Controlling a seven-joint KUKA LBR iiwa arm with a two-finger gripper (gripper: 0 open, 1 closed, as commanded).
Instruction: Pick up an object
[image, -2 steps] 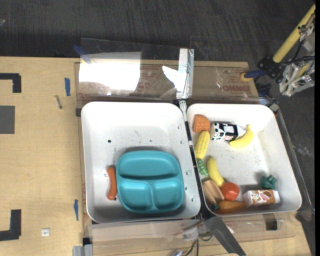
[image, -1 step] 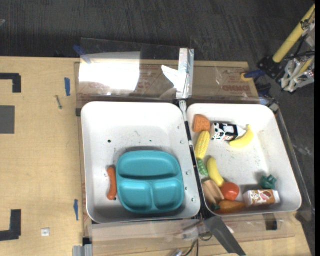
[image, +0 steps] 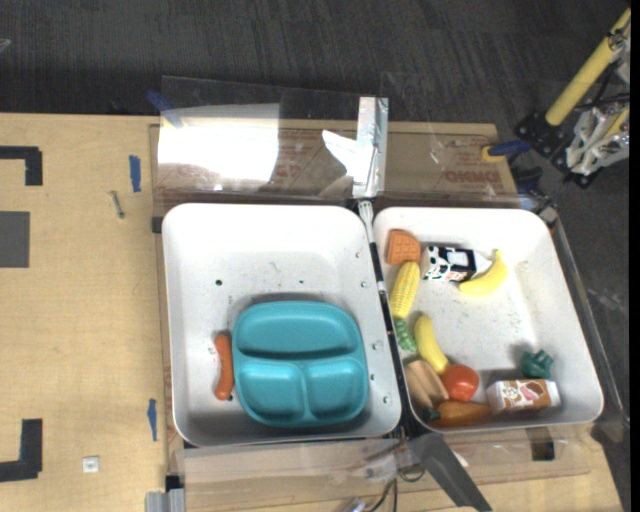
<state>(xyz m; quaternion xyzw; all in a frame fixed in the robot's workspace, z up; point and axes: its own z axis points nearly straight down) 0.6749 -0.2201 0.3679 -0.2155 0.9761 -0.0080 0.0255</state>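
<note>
The left bin (image: 190, 300) holds a teal divided plate (image: 300, 362) and a red-orange sausage (image: 224, 366) lying by the plate's left edge. The right bin (image: 560, 300) holds several toy foods. An orange waffle (image: 402, 246), a corn cob (image: 405, 287) and a small yellow banana-shaped piece (image: 430, 342) lie along its left wall. A black-and-white carton (image: 447, 264) and a banana (image: 483, 276) sit near the back. At the front are a red tomato (image: 461, 381), a tan bread piece (image: 424, 383), an orange carrot (image: 460, 410), a small juice box (image: 522, 394) and a dark green piece (image: 537, 362).
A clear plastic sheet (image: 260, 150) with a taped upright strip (image: 370, 145) stands behind the bins. A yellow-legged stand (image: 590, 90) is on the floor at the back right. The cardboard bench top (image: 70, 330) stretches to the left of the bins.
</note>
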